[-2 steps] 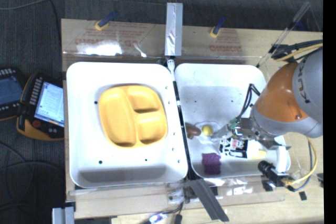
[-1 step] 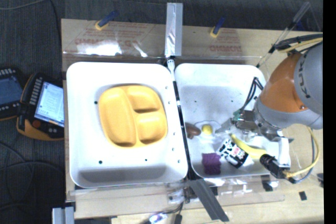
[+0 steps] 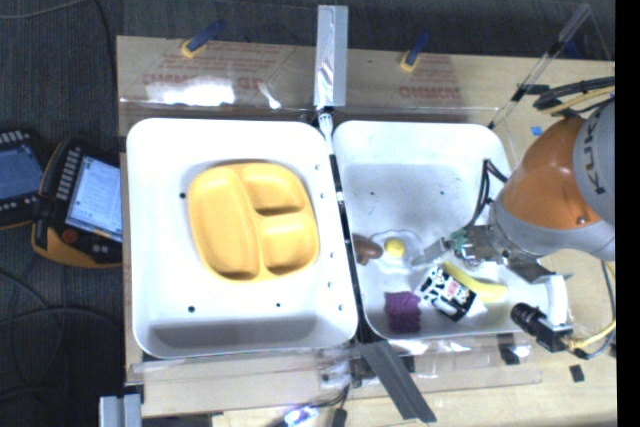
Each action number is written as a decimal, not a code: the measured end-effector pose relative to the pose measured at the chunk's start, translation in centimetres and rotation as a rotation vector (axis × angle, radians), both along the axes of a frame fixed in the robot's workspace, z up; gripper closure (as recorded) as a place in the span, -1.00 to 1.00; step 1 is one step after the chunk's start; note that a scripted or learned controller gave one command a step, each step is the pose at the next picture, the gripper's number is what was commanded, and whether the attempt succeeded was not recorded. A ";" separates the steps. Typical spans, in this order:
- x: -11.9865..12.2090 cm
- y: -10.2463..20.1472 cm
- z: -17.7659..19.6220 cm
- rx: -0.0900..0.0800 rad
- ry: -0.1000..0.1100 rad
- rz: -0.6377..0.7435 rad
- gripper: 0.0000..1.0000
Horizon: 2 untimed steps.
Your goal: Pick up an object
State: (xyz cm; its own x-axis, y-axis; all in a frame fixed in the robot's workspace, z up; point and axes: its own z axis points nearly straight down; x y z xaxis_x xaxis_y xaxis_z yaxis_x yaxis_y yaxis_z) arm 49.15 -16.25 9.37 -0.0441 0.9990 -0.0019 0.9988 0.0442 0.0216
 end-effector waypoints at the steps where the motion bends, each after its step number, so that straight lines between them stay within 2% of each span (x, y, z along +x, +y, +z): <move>1: 0.0 0.2 0.9 0.005 0.002 0.002 1.00; 2: 0.0 0.2 0.9 0.005 0.002 0.002 -1.00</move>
